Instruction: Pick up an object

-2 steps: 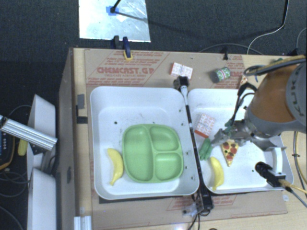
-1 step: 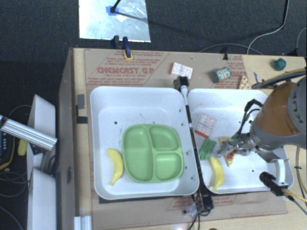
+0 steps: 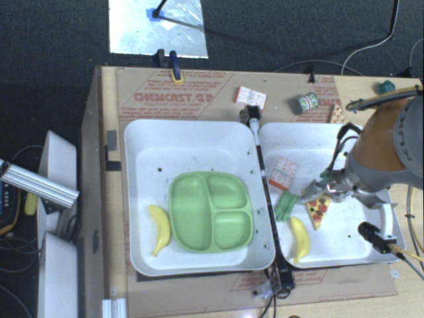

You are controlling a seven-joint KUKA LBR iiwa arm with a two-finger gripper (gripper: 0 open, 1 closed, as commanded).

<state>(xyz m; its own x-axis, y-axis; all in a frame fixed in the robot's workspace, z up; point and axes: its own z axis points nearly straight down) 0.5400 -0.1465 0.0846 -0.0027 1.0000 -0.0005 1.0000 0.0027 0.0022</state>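
Observation:
My gripper (image 3: 326, 189) hangs low over the right bin (image 3: 344, 237), at the pointed top end of a toy pizza slice (image 3: 318, 212). It looks close to the slice or touching it, and nothing is visibly held. A yellow banana (image 3: 299, 238) lies near that bin's front left corner. A green toy piece (image 3: 285, 205) and a pink-and-white card (image 3: 283, 172) lie along its left side. The grey arm with its orange band (image 3: 384, 144) covers the bin's right part.
The left bin (image 3: 172, 144) holds a green divided plate (image 3: 212, 211) and a second banana (image 3: 159, 229) at its left. A black divider (image 3: 262, 171) runs between the bins. Behind them on the bench are a small green can (image 3: 307, 103) and a white tag (image 3: 250, 97).

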